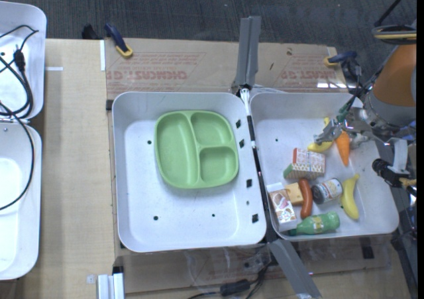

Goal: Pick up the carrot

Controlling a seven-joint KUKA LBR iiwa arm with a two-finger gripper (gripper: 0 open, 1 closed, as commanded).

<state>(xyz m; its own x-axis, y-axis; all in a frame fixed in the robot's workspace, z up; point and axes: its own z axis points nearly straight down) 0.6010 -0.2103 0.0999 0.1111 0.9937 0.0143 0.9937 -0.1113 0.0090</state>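
The carrot (343,149) is a small orange cone pointing down, in the upper right part of the right bin (278,122). My gripper (341,134) reaches in from the right, below the arm's orange band (397,76). Its grey fingers (328,134) stand on either side of the carrot's thick top end, and it is shut on the carrot. Whether the carrot's tip is off the bin floor I cannot tell. A small yellow piece (320,147) lies just left of the carrot.
Below the carrot the right bin holds a banana (350,197), a dark jar (326,191), a red sausage (305,198), a patterned box (309,162), a small carton (283,206) and a green bottle (317,225). A green divided plate (197,148) lies in the left bin (132,211).
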